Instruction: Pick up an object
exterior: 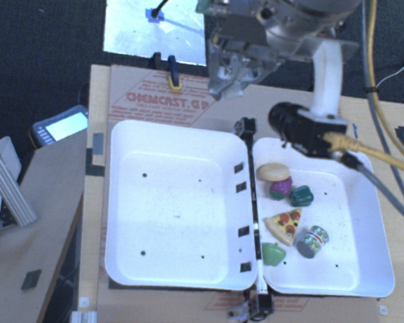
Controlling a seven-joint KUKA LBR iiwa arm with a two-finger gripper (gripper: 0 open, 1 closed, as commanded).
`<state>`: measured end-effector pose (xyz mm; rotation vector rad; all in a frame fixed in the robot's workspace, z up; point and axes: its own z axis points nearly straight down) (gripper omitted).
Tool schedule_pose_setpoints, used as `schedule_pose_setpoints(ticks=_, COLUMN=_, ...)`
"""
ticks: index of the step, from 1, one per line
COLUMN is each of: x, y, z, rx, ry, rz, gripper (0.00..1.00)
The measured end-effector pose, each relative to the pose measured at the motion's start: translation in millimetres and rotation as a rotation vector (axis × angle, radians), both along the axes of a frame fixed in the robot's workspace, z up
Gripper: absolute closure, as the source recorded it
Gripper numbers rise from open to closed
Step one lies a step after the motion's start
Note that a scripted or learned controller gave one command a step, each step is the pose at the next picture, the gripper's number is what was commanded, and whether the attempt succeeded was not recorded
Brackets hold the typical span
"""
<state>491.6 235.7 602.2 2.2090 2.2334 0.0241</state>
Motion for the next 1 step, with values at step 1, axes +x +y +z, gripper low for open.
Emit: schedule_pose_setpoints(ticks=1, x=0.0, y=0.0, z=-0.5, rx=-0.001, ry=0.001, rz=0.000, gripper=0.00)
